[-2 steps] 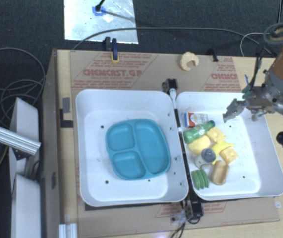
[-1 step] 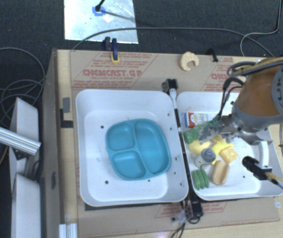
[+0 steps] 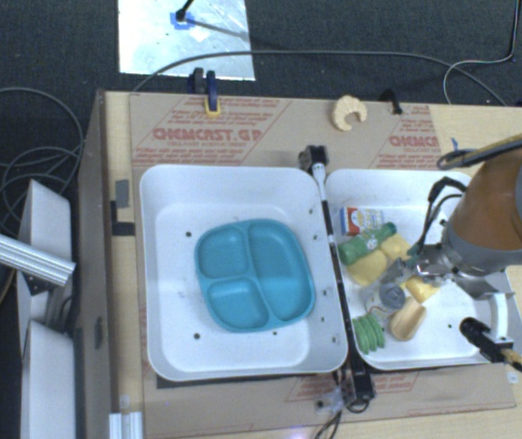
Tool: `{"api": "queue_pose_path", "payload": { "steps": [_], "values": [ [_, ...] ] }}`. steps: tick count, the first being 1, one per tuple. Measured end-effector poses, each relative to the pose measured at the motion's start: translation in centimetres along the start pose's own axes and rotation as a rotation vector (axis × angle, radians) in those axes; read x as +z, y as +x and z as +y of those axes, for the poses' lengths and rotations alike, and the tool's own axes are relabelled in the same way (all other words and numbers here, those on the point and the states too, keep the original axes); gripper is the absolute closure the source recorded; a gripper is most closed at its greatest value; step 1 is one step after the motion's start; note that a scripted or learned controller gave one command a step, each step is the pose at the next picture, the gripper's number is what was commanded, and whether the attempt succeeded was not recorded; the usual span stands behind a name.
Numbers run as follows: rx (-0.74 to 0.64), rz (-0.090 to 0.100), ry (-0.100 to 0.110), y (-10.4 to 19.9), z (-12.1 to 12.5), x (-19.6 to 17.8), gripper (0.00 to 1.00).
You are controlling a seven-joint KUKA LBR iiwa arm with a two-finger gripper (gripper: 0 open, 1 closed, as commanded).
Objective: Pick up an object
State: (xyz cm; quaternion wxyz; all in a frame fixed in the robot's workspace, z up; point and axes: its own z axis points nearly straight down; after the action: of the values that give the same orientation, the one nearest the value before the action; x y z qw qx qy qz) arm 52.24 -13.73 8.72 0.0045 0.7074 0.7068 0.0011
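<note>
Table [image 3: 242,131]: brown board with red lettering, carrying two white bins side by side.

Left bin [image 3: 169,199]: holds one blue divided plate [image 3: 254,273], lying flat near the middle.

Right bin [image 3: 443,190]: holds a cluster of small objects toward its left half. A white carton [image 3: 363,219] lies at the top, a green item [image 3: 367,243] just below it, a yellow piece [image 3: 367,268] beside that, a tan piece [image 3: 407,319] and a green ridged piece [image 3: 368,331] lower down.

Arm [image 3: 498,208]: grey and orange, reaching in from the right over the right bin.

Gripper [image 3: 398,286]: low among the cluster, beside the yellow piece; cannot tell how its jaws stand or whether anything is held.

Beyond the bins: one pale curved item [image 3: 349,112] lies on the table.
</note>
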Motion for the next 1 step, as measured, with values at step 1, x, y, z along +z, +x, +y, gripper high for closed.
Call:
{"api": "queue_pose_path", "payload": {
  "steps": [1],
  "values": [
    [-0.002,-0.002,-0.008,-0.06,0.25,-1.21,1.0]
  ]
}}
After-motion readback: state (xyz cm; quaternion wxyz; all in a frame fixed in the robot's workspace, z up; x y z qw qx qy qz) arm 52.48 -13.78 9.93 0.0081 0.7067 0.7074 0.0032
